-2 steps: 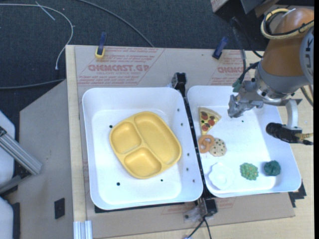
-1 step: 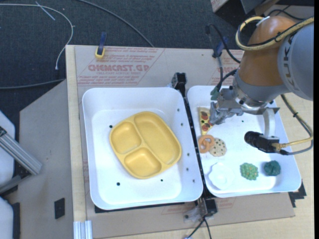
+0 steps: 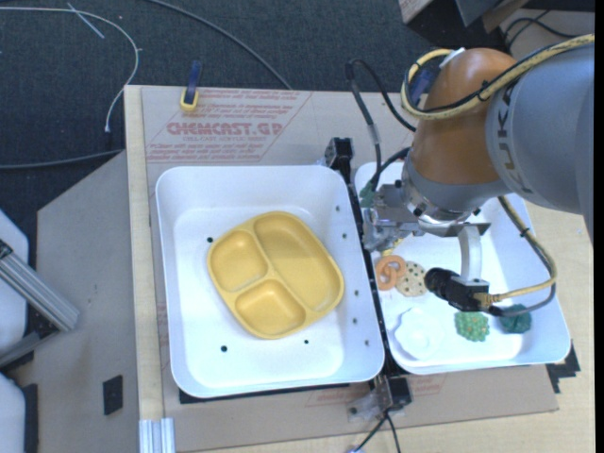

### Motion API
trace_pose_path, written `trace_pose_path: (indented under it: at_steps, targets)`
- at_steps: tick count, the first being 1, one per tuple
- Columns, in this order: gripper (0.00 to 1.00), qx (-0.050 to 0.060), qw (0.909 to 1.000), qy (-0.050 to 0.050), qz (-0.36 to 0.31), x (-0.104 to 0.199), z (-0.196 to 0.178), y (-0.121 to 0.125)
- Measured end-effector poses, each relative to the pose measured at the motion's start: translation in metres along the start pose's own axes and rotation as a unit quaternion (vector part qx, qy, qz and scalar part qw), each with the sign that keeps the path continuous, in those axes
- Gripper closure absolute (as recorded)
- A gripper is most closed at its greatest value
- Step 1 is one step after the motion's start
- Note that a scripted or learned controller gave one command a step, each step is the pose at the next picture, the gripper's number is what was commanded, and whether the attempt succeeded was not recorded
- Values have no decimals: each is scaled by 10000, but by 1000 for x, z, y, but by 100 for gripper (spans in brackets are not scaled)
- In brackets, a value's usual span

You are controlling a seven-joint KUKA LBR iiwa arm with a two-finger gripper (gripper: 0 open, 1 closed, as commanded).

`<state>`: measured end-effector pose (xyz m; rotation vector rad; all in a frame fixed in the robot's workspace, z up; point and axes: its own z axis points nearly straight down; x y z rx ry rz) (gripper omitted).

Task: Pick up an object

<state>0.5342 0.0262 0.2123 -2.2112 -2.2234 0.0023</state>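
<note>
Hanging over the right bin (image 3: 543, 343), my pincer (image 3: 382, 234) hides its own state; I cannot tell. Pretzel (image 3: 389, 271) and cracker (image 3: 411, 277) lie touching below, so I might nudge both, lifting neither.

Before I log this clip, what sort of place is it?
Most likely a robotics lab bench set up for picking trials. Two white bins sit on a board, one holding a yellow divided plate, the other small toy-like items, with loose cables on the dark floor.
</note>
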Motion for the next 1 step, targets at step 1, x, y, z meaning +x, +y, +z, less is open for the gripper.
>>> trace_pose_path:
  at_steps: [1]
  targets:
    - [100,-5,10000,-1,0,47,2,-7]
